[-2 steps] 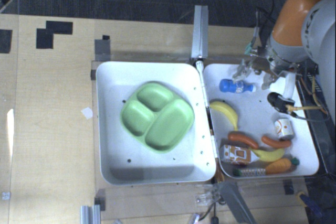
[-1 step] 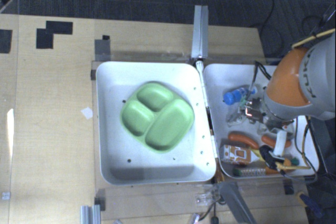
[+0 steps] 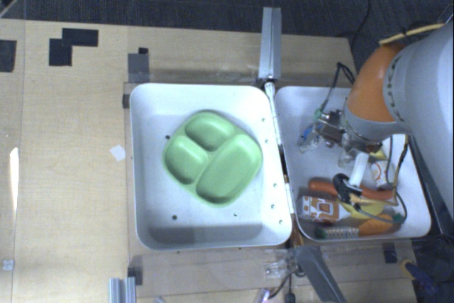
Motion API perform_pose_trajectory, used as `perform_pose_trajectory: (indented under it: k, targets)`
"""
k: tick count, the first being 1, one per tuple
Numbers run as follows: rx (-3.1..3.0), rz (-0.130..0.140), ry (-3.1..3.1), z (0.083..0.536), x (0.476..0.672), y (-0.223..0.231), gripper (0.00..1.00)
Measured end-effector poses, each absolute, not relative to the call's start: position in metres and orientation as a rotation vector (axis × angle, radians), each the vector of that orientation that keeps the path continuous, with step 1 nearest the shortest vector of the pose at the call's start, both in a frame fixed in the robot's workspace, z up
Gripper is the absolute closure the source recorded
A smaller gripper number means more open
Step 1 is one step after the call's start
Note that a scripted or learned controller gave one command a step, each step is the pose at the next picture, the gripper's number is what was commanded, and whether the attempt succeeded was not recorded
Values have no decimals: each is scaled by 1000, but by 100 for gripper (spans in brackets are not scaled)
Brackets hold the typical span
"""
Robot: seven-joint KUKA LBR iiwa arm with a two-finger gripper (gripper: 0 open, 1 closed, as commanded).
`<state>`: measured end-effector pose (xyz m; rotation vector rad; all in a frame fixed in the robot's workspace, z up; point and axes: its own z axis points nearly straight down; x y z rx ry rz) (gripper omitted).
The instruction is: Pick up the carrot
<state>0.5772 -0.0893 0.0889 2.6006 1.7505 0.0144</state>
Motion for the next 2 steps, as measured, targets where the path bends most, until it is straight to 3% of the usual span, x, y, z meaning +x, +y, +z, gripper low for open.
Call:
perform_pose_trajectory:
  k: [1, 2]
  targets:
    - [2511, 7, 1882, 194, 630, -39, 0]
    - [2481, 7, 1918, 307, 648, -116, 0]
